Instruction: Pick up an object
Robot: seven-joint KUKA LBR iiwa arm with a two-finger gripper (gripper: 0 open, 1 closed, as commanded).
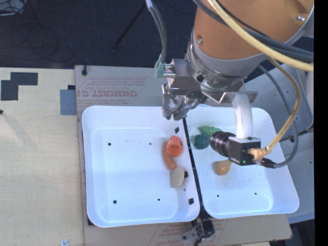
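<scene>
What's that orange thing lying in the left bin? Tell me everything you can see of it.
The orange thing looks like a soft, glossy toy, bright orange-red, with a rounded blob at its upper end tapering into a curved tail below. It lies flat on the floor of the left bin, close to the bin's right wall. Its lower tip meets or nearly meets a beige rounded object. The gripper is above it, not touching it.

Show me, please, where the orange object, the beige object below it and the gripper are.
orange object [173, 147]: camera view, on its rounded upper part.
beige object [177, 178]: camera view, on its middle.
gripper [177, 113]: camera view, between its fingertips.
</scene>
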